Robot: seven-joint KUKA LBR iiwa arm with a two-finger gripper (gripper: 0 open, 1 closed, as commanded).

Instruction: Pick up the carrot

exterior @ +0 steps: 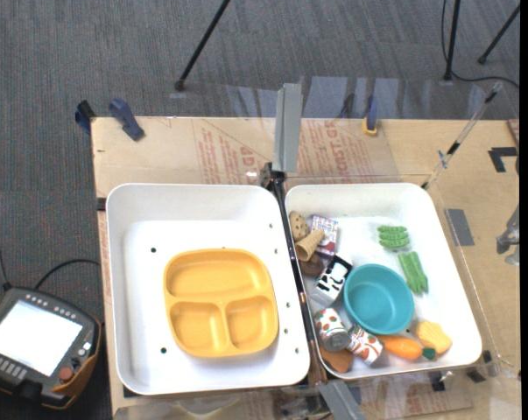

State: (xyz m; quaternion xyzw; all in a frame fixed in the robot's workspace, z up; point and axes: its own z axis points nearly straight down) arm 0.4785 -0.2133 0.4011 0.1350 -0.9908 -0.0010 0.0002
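Carrot [402, 348] lies at the front edge of the right bin [439, 213], just below the teal bowl [379, 298], between a small can [365, 345] and a yellow corn piece [433, 336]. Left bin [128, 226] holds a yellow divided plate [220, 302]. Claw state: cannot tell.

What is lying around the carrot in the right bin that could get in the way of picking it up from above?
Nothing lies on top of the carrot, so it is open from above. It is crowded at the sides, though: the teal bowl just behind it, a yellow corn toy to its right, and a small can to its left.
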